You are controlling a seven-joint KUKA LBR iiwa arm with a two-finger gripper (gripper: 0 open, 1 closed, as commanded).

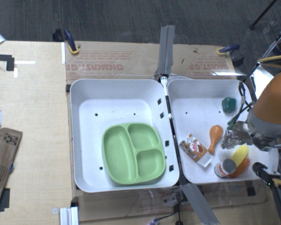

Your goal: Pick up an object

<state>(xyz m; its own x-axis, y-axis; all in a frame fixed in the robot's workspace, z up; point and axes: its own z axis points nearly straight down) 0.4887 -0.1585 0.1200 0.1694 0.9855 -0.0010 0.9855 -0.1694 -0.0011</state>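
Hovering by the right bin's (196, 86) right edge, your gripper (230, 138) (jaw state I cannot tell) sits just beside the orange drumstick (215, 136); centre over it before you descend.

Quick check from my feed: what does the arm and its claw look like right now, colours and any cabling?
The arm shows a rounded orange band above a grey wrist section. Dark cables loop along its left side. The claw is a small metallic grey assembly with dark parts. No markings are legible.

Grey arm (271, 107) reaching in from right, wrist bent downward
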